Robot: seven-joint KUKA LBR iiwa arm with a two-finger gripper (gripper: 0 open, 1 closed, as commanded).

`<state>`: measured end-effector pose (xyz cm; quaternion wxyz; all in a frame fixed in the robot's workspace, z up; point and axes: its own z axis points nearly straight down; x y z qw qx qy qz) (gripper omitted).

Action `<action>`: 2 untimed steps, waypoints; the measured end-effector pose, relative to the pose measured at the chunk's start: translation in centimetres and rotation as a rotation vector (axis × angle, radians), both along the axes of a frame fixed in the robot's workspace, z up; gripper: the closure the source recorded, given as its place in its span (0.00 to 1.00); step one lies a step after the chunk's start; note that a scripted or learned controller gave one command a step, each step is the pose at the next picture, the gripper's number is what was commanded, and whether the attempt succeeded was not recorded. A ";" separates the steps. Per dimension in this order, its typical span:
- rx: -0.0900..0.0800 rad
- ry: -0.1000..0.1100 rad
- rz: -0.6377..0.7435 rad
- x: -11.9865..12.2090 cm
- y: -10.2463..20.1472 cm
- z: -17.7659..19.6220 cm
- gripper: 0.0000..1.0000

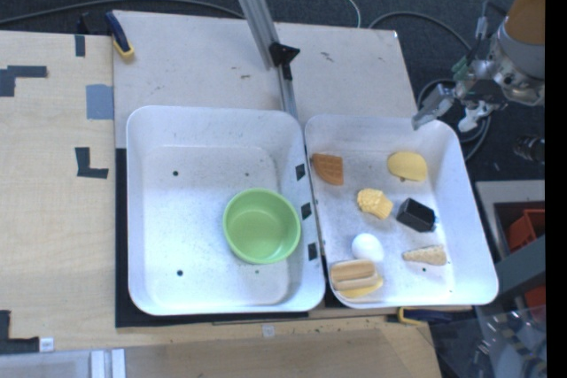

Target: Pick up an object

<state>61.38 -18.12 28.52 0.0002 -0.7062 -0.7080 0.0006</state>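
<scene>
Green bowl [261,226] in left bin [146,190], toy foods — black block [415,214] — right bin [469,217]

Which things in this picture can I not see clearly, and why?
- Gripper, camera view: small and blurred, its state unclear.
- Arm: cut off by the top edge.
- Black object in the right bin: too small to identify.
- Green bowl: hides the bin floor beneath.

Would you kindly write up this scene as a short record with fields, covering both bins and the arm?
left bin: one green bowl
right bin: brown piece, yellow round piece, yellow lumpy piece, black block, white egg, hot dog, tan wedge
hand: above the right bin's far right corner, holding nothing
task state: nothing picked yet
</scene>
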 end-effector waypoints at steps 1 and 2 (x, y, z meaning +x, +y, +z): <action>0.000 0.000 0.000 0.0 0.0 0.0 0.00; 0.000 0.004 -0.001 -0.1 0.4 -4.4 0.00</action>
